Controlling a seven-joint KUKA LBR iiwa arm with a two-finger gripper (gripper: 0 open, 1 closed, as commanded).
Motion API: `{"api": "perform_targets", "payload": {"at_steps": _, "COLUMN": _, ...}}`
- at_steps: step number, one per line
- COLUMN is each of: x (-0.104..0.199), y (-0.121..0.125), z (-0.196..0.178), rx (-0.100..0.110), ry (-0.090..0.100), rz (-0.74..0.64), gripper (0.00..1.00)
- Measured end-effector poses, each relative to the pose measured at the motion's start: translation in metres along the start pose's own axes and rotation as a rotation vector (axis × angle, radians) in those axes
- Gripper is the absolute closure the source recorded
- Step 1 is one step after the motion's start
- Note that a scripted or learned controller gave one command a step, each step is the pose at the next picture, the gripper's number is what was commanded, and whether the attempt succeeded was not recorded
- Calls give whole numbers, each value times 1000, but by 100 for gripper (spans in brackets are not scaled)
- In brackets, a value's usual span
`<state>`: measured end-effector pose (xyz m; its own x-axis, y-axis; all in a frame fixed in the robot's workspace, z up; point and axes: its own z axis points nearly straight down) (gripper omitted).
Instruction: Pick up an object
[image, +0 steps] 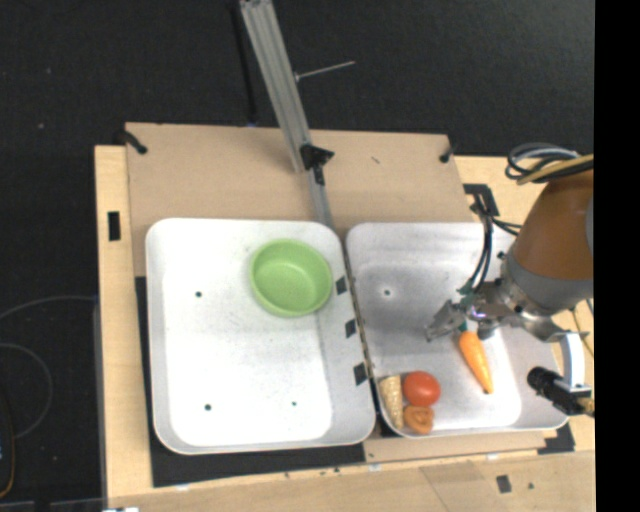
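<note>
The end effector (462, 318) hangs low inside the right bin (400, 260), its dark fingers spread a little toward the bin's middle; from here it looks open, though the glare makes that hard to swear to, and nothing sits between the fingers. Just under its wrist side lies a carrot (476, 361), orange, pointing toward the bin's near right corner, its top end right beside the metal. Further along the near edge a tomato (422, 388) rests against a smaller orange-brown piece (418, 420) and a pale, bumpy ear of corn (392, 398) tucked in the near left corner. In the left bin (200, 400) a green bowl (291, 278) stands upright near the far right corner. Both bins sit on the table (115, 300). I can read no writing or labels anywhere.
</note>
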<state>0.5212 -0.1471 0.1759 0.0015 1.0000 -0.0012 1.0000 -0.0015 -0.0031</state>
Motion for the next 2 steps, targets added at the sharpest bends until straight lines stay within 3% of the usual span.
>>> {"api": "perform_targets", "payload": {"at_steps": 1, "x": -7, "y": -4, "z": 45, "rx": 0, "ry": 0, "rz": 0, "gripper": 0}}
{"api": "perform_targets", "payload": {"at_steps": 2, "x": -7, "y": -1, "z": 31, "rx": -9, "ry": 1, "rz": 5, "gripper": 100}}
